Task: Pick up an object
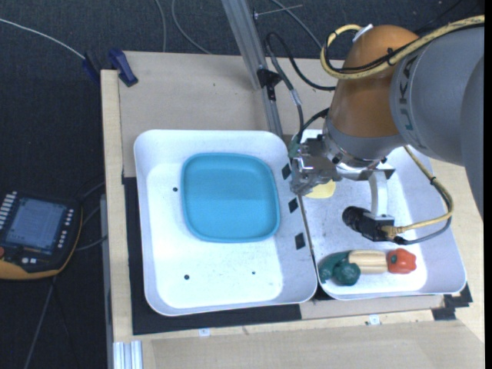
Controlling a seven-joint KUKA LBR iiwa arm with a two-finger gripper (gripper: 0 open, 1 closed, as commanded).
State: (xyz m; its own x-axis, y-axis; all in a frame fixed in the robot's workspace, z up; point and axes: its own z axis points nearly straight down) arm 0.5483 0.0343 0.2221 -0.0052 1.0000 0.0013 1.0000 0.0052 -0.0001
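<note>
pale yellow object (323,188) mostly under gripper (310,174), arm (430,91) cropped right

Floor (46,21): dark carpet, thin cables (154,6) looped across it. Bench (192,91): light wood top, black mat (138,283) under the bins. Metal pole (246,29) rises at slant from bench rear. Blue clamp (123,66) at back-left corner. Handheld pendant (34,233) w/ screen on floor, left.

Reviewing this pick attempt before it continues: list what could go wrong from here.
1. The end effector works beside the wall between the bins, so it may catch that wall.
2. The pale yellow object is mostly hidden under the arm, so a grasp may miss.
3. The yellow cable trails near the red toy and may drag it.
</note>
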